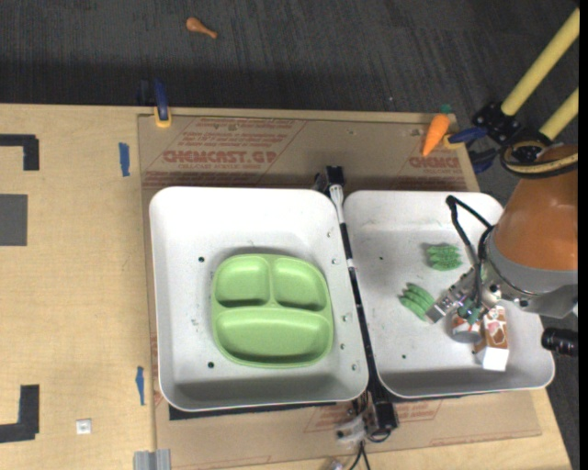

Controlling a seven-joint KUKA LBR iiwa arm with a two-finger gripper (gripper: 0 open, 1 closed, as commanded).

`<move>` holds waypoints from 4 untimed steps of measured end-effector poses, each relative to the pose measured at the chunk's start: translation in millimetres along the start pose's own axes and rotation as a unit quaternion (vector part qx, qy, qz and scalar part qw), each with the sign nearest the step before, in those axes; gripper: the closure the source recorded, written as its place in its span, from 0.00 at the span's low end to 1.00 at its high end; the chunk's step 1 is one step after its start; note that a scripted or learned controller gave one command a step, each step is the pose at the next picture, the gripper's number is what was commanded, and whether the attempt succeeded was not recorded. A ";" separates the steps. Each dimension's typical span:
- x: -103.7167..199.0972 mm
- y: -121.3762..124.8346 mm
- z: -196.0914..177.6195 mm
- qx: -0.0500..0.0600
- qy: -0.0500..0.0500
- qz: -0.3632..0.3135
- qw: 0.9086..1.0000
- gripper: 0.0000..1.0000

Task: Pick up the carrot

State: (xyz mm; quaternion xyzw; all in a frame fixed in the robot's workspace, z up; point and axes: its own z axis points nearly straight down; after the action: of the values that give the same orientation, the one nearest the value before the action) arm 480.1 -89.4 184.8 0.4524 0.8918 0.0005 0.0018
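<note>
An orange carrot with a green top lies on the brown board behind the right bin, outside it near the board's far right corner. My gripper is low inside the right bin, near its right side, well in front of the carrot. The arm's orange band hangs over the bin's right rim and hides part of it. A green leafy piece lies just left of the gripper.
A second green piece lies further back in the right bin. A white and brown block sits by the gripper's near side. The left bin holds a green divided plate. A small orange object lies on the dark floor.
</note>
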 end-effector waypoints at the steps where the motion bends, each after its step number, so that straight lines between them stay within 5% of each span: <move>1: 41.1 52.6 0.1 0.000 0.000 0.000 1.000 1.00; 2: 58.9 42.6 0.0 0.001 0.002 -0.117 0.993 1.00; 3: 74.2 74.5 0.0 -0.001 0.000 -0.243 0.970 1.00; 4: 122.6 89.4 -0.2 0.000 0.002 -0.371 0.929 1.00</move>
State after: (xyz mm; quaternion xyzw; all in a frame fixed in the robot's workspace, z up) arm 479.8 62.3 184.9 0.0890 0.9960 0.0004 0.0003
